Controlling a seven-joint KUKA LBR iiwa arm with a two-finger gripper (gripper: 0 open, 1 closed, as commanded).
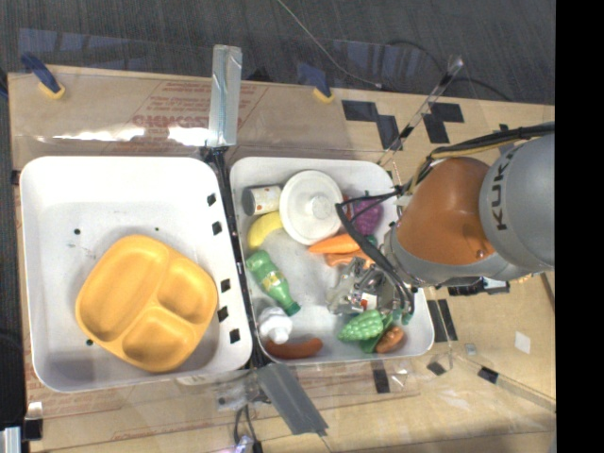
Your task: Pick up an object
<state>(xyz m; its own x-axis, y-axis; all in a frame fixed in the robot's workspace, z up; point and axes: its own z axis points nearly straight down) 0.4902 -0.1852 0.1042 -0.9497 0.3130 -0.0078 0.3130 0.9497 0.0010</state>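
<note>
Gripper (pixel 363 291) over the right bin (pixel 415 343).
I cannot tell its grip; green toy (pixel 363 327) lies just below the gripper.

Even, fairly bright overhead light falls on my bench, and I see glare streaking the clear tape (pixel 142 132) above the left bin (pixel 47 196). Shadows stay soft. The frame is slightly grainy, dimmer toward the dark floor (pixel 142 8).
</note>
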